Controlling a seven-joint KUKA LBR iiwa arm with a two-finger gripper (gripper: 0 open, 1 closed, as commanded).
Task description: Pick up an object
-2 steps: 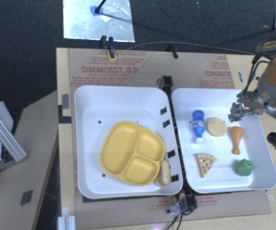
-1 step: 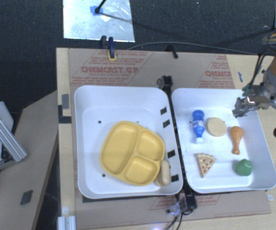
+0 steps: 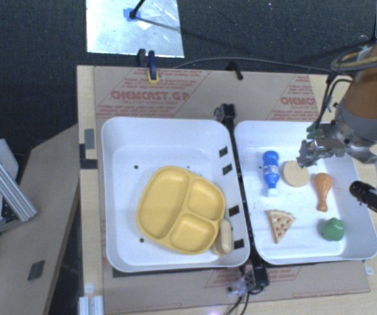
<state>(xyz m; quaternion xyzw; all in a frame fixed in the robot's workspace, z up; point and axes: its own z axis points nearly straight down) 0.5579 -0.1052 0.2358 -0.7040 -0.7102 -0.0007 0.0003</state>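
I see the gripper (image 3: 308, 155) just above the tan disc (image 3: 296, 174), beside the blue bottle (image 3: 270, 171). I cannot tell its state. Nothing appears lifted; the pick remains.

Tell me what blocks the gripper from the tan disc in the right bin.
Nothing visible does. The gripper hangs just above and beside the tan disc, with the blue bottle to the disc's left and the drumstick to its right, both off the path.
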